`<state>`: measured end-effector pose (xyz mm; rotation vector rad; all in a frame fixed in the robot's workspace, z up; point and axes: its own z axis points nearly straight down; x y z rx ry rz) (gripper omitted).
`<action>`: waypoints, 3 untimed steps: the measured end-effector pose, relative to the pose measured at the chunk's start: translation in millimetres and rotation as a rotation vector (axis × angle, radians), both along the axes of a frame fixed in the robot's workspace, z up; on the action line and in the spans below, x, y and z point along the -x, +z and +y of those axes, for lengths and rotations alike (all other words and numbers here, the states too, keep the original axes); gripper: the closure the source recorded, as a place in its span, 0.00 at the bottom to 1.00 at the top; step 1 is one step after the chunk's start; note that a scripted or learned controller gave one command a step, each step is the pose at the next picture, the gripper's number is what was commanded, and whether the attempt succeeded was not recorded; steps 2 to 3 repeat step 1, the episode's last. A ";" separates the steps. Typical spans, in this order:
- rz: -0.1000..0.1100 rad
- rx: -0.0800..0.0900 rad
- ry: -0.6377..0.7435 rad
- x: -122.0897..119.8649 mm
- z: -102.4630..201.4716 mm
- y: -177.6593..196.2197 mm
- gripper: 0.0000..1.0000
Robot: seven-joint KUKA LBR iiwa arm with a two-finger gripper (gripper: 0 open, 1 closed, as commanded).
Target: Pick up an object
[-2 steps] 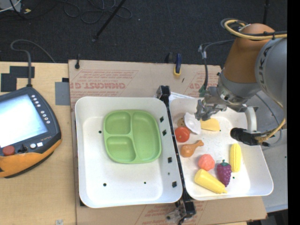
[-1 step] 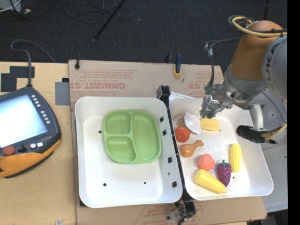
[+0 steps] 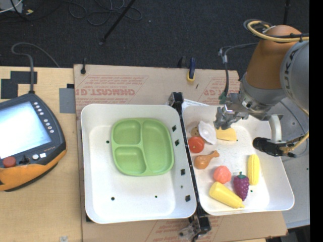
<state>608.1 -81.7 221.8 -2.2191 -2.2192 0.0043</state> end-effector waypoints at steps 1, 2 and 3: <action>-0.003 0.000 0.000 -4.7 4.2 15.8 1.00; -0.003 0.000 0.000 -4.7 4.2 15.8 1.00; -0.003 0.000 0.000 -4.7 4.2 15.8 1.00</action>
